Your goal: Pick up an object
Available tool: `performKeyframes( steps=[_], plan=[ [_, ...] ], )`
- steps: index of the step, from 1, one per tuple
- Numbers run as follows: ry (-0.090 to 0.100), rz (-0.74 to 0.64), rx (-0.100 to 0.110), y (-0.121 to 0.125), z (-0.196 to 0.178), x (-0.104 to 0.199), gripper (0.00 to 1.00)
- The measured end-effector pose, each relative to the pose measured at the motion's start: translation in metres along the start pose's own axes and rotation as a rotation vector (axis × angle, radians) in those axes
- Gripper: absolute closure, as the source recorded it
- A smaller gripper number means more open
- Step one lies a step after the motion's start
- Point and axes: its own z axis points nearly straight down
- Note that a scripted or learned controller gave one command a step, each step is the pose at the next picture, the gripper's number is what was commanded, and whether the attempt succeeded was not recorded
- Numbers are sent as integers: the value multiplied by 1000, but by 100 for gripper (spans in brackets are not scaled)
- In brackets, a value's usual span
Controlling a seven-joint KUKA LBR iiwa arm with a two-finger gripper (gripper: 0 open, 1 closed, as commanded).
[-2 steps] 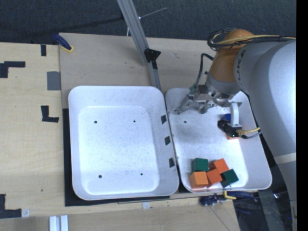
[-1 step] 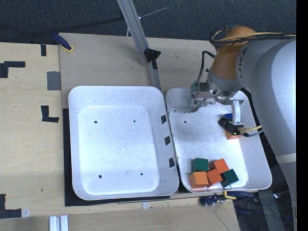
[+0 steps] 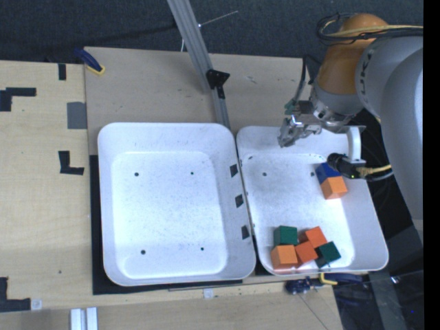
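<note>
On the left of the bench sits the left bin (image 3: pixel 110 139), its floor bare white with a few dark dots. Touching it on the right is the right bin (image 3: pixel 265 191). Near that bin's front edge lie the blocks in a tight cluster: an orange block (image 3: pixel 284 256), a green block (image 3: pixel 286 236) behind it, another orange one (image 3: pixel 311 243), and a dark green block (image 3: pixel 328 252). Apart from these, by the right wall, an orange cube (image 3: pixel 334 187) lies against a blue block (image 3: pixel 324 172). Over the bin's far edge hangs the gripper (image 3: pixel 291 133), nothing visibly between its fingers; I cannot tell whether they are wide or narrow.
</note>
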Motion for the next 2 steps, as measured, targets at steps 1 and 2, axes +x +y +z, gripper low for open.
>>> performKeyframes(
  steps=[1, 2],
  plan=[
    [0, -1, -1, 5, -64, -2, 100],
    [0, -2, 0, 12, -110, 4, 100]
  ],
)
